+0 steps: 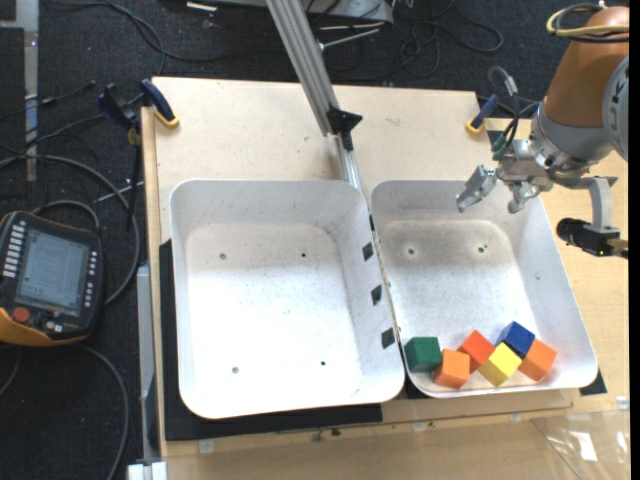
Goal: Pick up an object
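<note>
1. Pincer (495,194): released, fingers spread, nothing between them, over the right bin's (560,268) far edge.
2. Blocks: green (423,352), orange (454,368), yellow (501,364), blue (518,336), clustered along that bin's near wall.

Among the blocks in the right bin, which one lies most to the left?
The green block. It sits at the left end of the cluster, beside an orange block; the other blocks, red, yellow, blue and orange, all lie further right.

Even bright overhead light; soft shadows; white bins (270,208) slightly glary; focus sharp.
</note>
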`<action>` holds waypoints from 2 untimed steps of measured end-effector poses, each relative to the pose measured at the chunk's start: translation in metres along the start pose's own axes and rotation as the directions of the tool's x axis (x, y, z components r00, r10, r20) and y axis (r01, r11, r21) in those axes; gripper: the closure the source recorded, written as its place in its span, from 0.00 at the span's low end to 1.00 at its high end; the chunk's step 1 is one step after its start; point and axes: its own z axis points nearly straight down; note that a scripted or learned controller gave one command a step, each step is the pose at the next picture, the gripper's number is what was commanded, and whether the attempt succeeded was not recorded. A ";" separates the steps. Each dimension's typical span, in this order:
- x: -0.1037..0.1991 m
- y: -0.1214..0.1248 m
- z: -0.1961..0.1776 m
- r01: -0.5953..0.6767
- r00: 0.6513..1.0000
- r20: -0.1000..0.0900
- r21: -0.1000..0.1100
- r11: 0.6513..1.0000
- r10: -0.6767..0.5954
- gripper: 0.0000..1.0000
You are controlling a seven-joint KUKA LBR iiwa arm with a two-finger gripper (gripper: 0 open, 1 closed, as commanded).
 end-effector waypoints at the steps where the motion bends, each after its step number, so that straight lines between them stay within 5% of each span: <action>1: -0.005 -0.033 0.111 -0.005 1.000 -0.002 0.004 1.000 0.005 0.00; 2: 0.041 0.005 0.107 0.005 1.000 -0.002 -0.005 1.000 -0.005 0.00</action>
